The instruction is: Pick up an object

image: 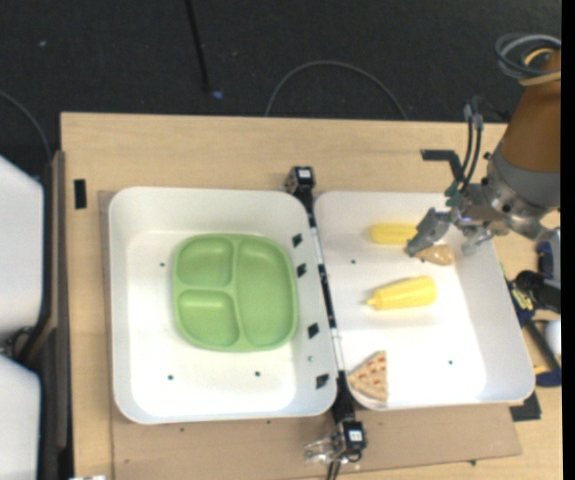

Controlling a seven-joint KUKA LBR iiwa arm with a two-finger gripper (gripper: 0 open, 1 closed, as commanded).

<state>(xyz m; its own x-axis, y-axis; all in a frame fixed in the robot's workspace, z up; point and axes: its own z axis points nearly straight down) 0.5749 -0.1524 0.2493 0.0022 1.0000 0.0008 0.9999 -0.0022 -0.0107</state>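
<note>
The hand (433, 245) hangs low in the right bin (467, 368), over a small tan piece (437, 257) beside the far corn cob (392, 233); I cannot tell its state, so nothing counts as lifted.

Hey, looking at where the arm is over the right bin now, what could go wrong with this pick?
1. The gripper sits right between a yellow piece and a small tan piece; closing here may nudge one away or catch both.
2. It is working near the right bin's back wall, so a pushed item could jam against it.
3. The yellow corn cob lies close below; a sideways slip might roll it.
</note>
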